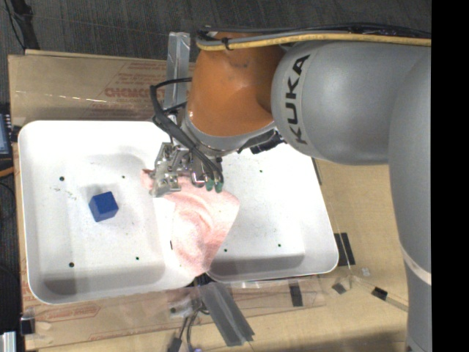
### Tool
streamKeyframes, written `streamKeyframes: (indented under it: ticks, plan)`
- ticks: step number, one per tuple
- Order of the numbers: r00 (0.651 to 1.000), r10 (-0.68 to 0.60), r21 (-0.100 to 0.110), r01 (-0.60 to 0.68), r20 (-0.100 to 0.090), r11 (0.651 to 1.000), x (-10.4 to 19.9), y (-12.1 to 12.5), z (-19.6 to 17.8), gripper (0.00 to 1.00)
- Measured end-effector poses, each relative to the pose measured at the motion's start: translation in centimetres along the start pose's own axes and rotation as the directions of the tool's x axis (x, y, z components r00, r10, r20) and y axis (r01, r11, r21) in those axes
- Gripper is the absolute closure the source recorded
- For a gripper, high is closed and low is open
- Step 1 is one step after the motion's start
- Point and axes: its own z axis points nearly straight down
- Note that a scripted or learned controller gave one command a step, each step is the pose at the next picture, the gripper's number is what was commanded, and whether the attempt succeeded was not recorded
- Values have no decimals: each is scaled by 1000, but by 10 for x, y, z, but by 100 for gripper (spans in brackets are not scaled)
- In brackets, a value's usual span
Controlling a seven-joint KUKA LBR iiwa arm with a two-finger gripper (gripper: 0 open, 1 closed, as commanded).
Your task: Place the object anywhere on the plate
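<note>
Blue cube [104,205] sits in left bin [44,149], well left of gripper [192,180]. Gripper's over pink plate [209,222]; fingers: can't tell if open.

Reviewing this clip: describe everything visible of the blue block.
The blue block is a small cube, matte and solid-coloured, possibly foam or painted wood. It rests flat on the floor of the left bin, turned slightly askew to the bin walls, top face lighter than its sides. Nothing touches it; the claw hangs off to its right, near the pinkish plate.
</note>
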Motion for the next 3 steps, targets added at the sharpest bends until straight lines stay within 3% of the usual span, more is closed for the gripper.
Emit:
streamKeyframes:
  ticks: [2,3]
  plan:
    - [1000,-4,1,4,0,1000,56,86,1,100]
    - [1000,-4,1,4,0,1000,56,85,1,0]
